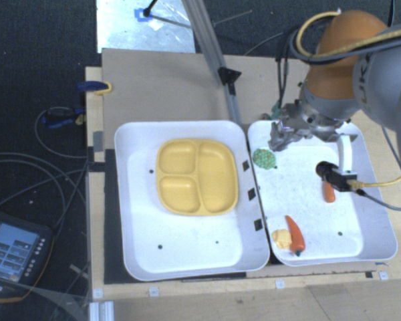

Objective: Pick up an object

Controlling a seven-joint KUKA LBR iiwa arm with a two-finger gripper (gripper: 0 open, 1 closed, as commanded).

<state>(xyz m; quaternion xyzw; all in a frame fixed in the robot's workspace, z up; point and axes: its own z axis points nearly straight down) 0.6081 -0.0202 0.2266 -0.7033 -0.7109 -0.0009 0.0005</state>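
You had the gripper (279,141) poised just above the green broccoli piece (264,158), nothing visibly between its fingers, their spread unclear, so a straight, centred descent looked wisest.

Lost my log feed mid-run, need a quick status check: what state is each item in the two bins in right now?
Yellow divided plate: flat in left bin, compartments bare.
Green broccoli-like piece: lying in right bin, just below the gripper, not lifted.
Carrot: lying beside a small yellow piece.
Orange piece: lying, partly hidden.
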